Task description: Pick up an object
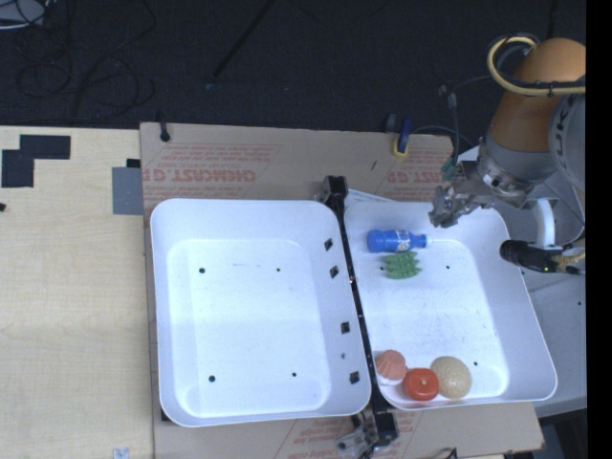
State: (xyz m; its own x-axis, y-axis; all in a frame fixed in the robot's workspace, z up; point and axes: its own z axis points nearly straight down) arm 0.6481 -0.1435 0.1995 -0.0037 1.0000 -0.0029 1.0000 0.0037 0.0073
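Note:
In the right bin [497, 285] a blue bottle [394, 241] lies on its side near the far wall, with a small green leafy piece [403, 266] just in front of it. At the bin's near edge sit a pink ball [390, 363], a red round thing [421, 383] and a tan ball [451, 376], close together. My gripper [446, 214] hangs over the bin's far right corner, to the right of the blue bottle and apart from it. Nothing shows between its fingers.
The left bin [182, 256] stands beside the right one, joined along a black hinge strip [344, 295]. Both rest on a cardboard sheet [249, 161]. A blue and yellow clamp [403, 137] grips the cardboard's far edge.

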